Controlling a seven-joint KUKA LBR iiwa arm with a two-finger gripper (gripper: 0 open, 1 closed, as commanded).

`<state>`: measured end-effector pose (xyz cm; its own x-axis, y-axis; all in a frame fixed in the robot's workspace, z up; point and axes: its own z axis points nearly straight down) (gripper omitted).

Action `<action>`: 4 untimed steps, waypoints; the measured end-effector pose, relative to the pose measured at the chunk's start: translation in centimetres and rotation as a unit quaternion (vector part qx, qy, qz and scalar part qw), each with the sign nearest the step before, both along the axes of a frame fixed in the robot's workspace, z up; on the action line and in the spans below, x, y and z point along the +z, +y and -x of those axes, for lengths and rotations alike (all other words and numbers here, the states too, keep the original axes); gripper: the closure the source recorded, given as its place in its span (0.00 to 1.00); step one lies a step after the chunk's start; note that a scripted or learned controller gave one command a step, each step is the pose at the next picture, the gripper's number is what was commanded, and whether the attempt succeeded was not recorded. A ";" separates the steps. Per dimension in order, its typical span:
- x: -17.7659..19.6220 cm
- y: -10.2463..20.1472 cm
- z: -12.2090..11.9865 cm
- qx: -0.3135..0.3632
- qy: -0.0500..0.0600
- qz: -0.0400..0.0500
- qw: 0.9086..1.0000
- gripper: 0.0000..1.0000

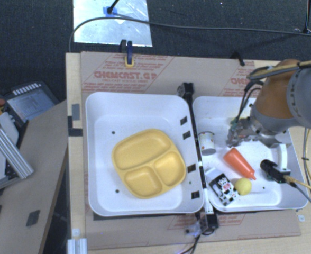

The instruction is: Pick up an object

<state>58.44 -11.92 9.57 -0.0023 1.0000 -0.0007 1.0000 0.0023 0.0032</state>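
Hand (235, 135) hangs low in the right bin (215, 112), just above the orange carrot (239, 163); whether it is wide or narrow cannot be told. Just below the carrot lies a yellow ball (243, 186).

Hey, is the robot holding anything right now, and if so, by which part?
Nothing is visibly held. The gripper is down in the right bin, close by the orange carrot, and no object shows in its grasp.
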 end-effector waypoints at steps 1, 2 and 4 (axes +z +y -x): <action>5.7 0.5 0.6 0.001 -0.001 0.000 1.000 1.00; 10.1 0.7 0.4 0.001 -0.002 0.000 1.000 1.00; 13.7 6.5 0.8 0.003 0.001 -0.001 1.000 1.00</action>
